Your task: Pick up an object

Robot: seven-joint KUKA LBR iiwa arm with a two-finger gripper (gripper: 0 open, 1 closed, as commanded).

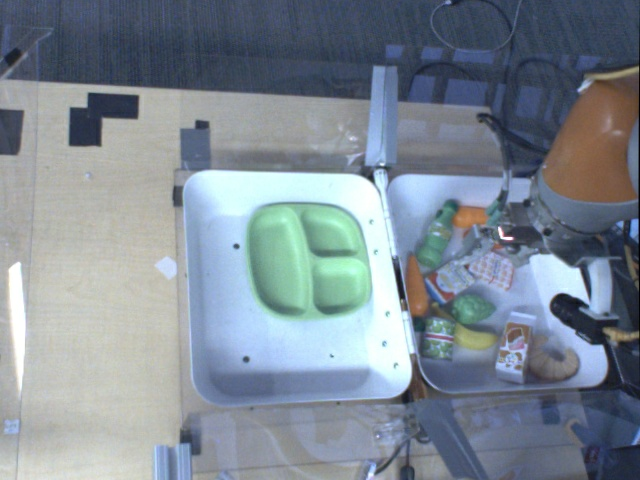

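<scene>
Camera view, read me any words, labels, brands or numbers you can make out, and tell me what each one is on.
No text is legible.
Small carton: red and white print, too blurred to read.
Can: green label, too small to read.
Crumpled packet: red pattern, no readable letters.
Green bottle: label blurred.
Green tray: no marking visible.

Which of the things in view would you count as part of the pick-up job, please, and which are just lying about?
Part of the job:
- gripper, low over the right bin
- green bottle
- carrot
- banana
- small carton
- bagel

Just lying about:
- green divided tray in the left bin
- cables behind the bench
</scene>
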